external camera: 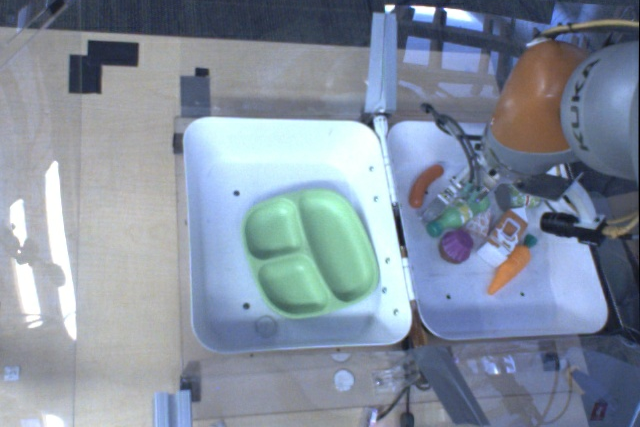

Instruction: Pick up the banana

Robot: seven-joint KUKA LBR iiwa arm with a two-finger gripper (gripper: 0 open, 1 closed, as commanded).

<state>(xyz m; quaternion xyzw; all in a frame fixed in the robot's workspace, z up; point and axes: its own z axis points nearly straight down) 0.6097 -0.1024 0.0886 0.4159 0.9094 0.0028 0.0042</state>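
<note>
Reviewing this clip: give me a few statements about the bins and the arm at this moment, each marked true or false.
1. The green divided plate lies in the left bin. True.
2. The carrot lies in the left bin. False: it lies in the right bin, near its front.
3. The arm reaches over the right bin. True.
4. The purple round item rests on the green plate. False: it lies in the right bin, among the other toy foods.
5. The red sausage-shaped item lies in the right bin near the divider. True.
</note>
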